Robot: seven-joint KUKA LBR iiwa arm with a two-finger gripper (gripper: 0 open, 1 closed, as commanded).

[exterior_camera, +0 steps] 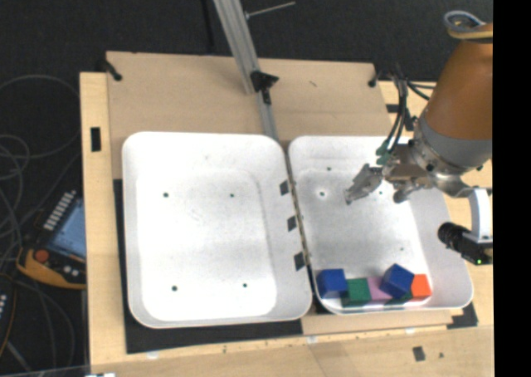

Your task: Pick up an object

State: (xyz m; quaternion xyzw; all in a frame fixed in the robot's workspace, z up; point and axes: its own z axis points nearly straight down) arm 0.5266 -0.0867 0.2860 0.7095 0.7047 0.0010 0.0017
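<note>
Several small blocks lie along the near edge of the right bin (332, 168): a blue block (332, 281), a green block (358, 291), a pink piece (379, 291), a second blue block (398, 279) and an orange block (421, 286). My gripper (380, 191) hangs over the middle of the right bin, well back from the blocks. It is open, its two fingers are spread apart, and nothing sits between them.
The left bin (207, 226) stands beside the right one, with a row of clips (292, 222) along the seam between them. A slanted metal rail (236, 26) rises from the back of the bench. Cables and a handheld device (54, 238) lie off the bench at left.
</note>
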